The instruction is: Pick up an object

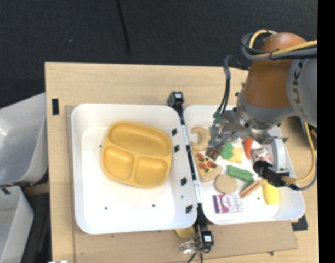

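**Trainee:** Panel A, nearest items first: what lay in the right bin (pixel 290 210)?

**Operator:** I took the toy pizza slice (pixel 205 166) as my reference. Nearer the camera than it, and to its right, lay a purple-and-white packet (pixel 227 203). A tan disc (pixel 226 184) sat just beyond that, and a green pod (pixel 240 173) just right of the slice. A yellow piece (pixel 270 193) lay well to the slice's right.

**Trainee:** And the gripper?

**Operator:** The gripper (pixel 215 145) hung low just beyond the slice's far edge, beside a small green piece (pixel 227 150). I could not make out whether it was parted or closed, and I saw nothing held in it. A tan curled piece (pixel 199 133) lay farther back still. The yellow divided plate (pixel 137 154) sat well to the slice's left, in the other bin.

**Trainee:** Which step was this?

**Operator:** I judged it the descent onto a target, with no grasp yet made. The likeliest targets were the slice or the green piece, both resting on the bin floor. The next move called for settling squarely over one item, since the neighbours crowded close and a flat slice offers little to pinch.
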Robot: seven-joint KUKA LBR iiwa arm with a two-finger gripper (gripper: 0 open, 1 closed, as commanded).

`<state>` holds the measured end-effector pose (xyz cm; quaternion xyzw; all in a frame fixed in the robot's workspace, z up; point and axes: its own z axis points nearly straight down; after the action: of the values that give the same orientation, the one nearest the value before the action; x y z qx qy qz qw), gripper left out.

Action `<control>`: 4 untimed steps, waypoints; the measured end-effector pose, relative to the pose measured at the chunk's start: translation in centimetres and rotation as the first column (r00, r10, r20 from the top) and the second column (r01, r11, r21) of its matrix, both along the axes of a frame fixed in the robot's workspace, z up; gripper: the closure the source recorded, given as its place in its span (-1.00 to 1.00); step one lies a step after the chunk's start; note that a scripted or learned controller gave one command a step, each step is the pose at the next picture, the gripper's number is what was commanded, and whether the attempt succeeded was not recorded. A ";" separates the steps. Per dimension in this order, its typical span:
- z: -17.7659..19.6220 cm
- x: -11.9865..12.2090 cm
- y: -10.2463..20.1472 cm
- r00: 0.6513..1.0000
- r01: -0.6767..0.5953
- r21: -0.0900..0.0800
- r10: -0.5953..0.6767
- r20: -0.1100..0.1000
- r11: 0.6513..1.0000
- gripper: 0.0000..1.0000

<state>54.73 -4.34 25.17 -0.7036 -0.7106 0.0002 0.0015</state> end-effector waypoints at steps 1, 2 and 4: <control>3.5 1.5 6.2 1.000 0.000 -0.001 0.000 0.000 1.000 1.00; -3.5 2.6 3.2 1.000 0.010 -0.004 -0.010 -0.007 1.000 1.00; 0.2 2.0 16.0 1.000 0.000 0.000 0.000 -0.002 1.000 1.00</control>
<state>56.73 11.67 25.36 -0.7036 -0.7106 0.0011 0.0021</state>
